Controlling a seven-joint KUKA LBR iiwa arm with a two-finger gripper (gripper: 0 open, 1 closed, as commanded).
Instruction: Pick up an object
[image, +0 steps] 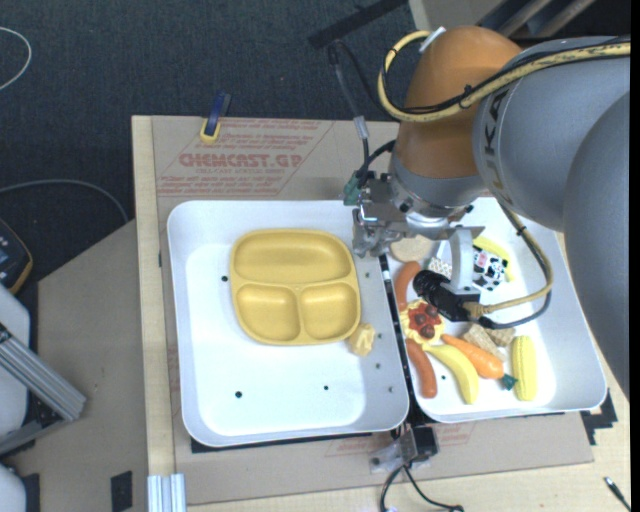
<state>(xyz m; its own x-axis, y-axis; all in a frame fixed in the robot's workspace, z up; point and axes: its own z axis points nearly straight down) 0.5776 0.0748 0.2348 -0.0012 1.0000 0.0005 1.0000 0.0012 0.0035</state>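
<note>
My gripper (372, 236) hangs at the upper left corner of the right bin (578, 345), just over the divider between the two bins, under the orange wrist band. Several toy foods fill the right bin: a red sausage (405, 281), a pizza slice (422, 320), a second sausage (424, 370), a banana (457, 366), a carrot (478, 357), a corn cob (523, 366) and a black-and-white cow figure (487, 266). A small beige piece (361, 341) lies in the left bin by the tray. Nothing shows between the fingers.
A yellow three-compartment tray (295, 283) sits in the upper part of the left bin (200, 330). The grey arm covers the right bin's upper right. A cardboard sheet (250, 150) lies behind the bins, with a yellow-blue clip (212, 122) on its edge.
</note>
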